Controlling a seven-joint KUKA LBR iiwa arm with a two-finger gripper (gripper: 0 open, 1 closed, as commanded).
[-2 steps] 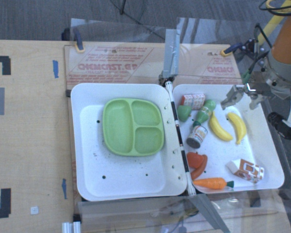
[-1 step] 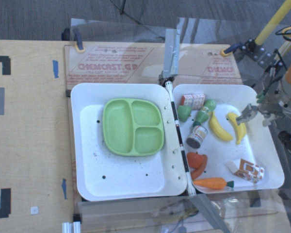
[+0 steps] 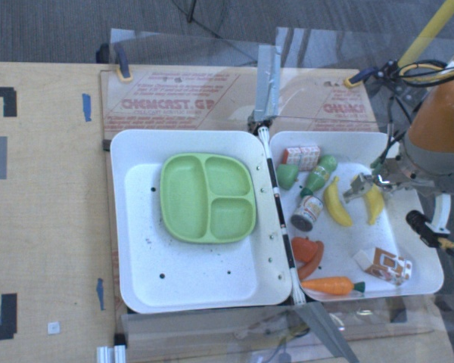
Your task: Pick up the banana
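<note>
Two bananas in the right bin (image 3: 431, 274), both yellow and curved. Left banana (image 3: 336, 204) lying free on the bin floor, running near-to-far, just left of the gripper (image 3: 363, 187). Right banana (image 3: 374, 203) directly below the metal fingertips, touching or nearly so; cannot tell whether gripped, nor how wide the jaws stand. Grey arm (image 3: 433, 138) with orange band reaching in from the right.

Also in the right bin: green bottle (image 3: 315, 180) tilted beside the left banana, small can (image 3: 306, 214) at its near end, red-and-white box (image 3: 300, 156) at the far side, green pepper (image 3: 287, 175), red pepper (image 3: 307, 252), carrot (image 3: 331, 285) along the near wall, small carton (image 3: 384, 265) near right.

In the left bin (image 3: 136, 263): green divided plate (image 3: 208, 197), three compartments.
</note>
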